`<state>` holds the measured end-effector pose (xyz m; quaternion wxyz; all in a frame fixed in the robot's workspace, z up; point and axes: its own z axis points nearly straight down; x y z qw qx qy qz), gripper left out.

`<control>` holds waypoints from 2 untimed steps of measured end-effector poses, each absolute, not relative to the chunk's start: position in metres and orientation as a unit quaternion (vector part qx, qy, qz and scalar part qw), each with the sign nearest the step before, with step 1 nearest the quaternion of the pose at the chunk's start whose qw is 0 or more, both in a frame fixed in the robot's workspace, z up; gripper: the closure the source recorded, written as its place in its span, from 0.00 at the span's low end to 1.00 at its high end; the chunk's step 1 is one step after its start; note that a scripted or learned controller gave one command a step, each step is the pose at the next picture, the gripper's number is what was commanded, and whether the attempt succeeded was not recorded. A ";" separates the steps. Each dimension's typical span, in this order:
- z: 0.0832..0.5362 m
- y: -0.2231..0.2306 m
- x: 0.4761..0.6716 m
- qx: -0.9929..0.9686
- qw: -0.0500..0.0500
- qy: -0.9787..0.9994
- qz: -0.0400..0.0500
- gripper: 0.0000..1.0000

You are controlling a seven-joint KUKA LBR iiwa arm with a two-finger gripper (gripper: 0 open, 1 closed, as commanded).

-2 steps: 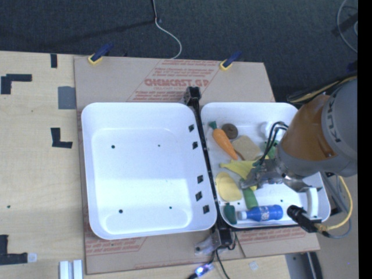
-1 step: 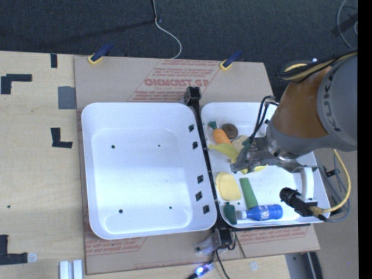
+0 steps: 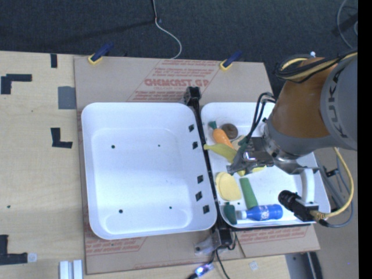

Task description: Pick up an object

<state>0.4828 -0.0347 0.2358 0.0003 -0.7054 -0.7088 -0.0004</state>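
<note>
Arm comes in from the right and sits low over the right bin (image 3: 293,228), gripper (image 3: 249,160) down among the clutter near the bin's middle-left. Can't tell from this slant how the gripper is set or whether anything is in it; the wrist body hides most of it. Candidate objects are all packed along the right bin's left side: an orange carrot-like piece (image 3: 221,136) beside a brown round thing (image 3: 230,130) at the top, a yellow banana-like piece (image 3: 221,150) just below, a pale yellow lump (image 3: 228,186), a green stick (image 3: 249,193) next to it, and a blue-and-white bottle (image 3: 261,213) lying flat near the front wall. Left bin (image 3: 93,156) sits alongside, separated by the divider (image 3: 200,156). Risks, as a judgement: items touch or nearly touch, so a close could catch two at once, or shove one aside and close on air. The yellow banana-like piece lies right by the divider, so a descent there could clip the wall or pin the piece against it. The green stick and bottle are rounded and lying down, likely to roll or squirt out of a pinch. The black cylinder (image 3: 296,205) hanging off the arm near the front-right could bump the bottle if the wrist swings.
</note>
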 end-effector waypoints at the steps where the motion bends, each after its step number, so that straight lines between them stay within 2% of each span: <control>1: 0.281 0.083 0.511 -0.701 0.000 -0.713 -0.003 1.00; 2: 0.259 0.100 0.482 -0.706 0.002 -0.708 0.002 1.00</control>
